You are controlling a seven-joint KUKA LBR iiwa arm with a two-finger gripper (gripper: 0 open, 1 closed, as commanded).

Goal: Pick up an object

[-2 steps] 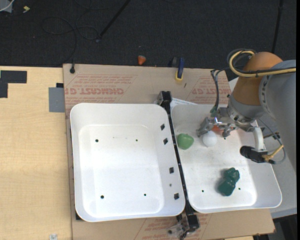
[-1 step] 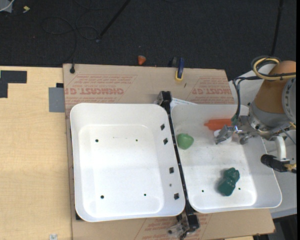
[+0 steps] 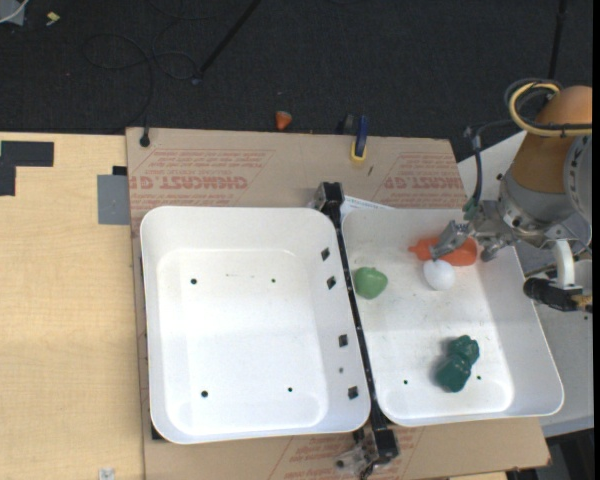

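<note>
Claw low over the orange piece in the right bin

I judge the orange piece (image 3: 458, 253) light and probably smooth plastic — best pinched across its narrow middle, though the white ball (image 3: 439, 275) touching its near side could roll or get nudged. It lies toward the back of the right bin (image 3: 540, 393), well apart from the light green lump (image 3: 369, 283) and the dark green toy (image 3: 457, 363). My arm (image 3: 550, 168) reaches in from the right, wrist bent down, with the claw (image 3: 453, 236) right at the orange piece. Whether the claw is apart or together I cannot tell — the tips blur into the piece.
</note>
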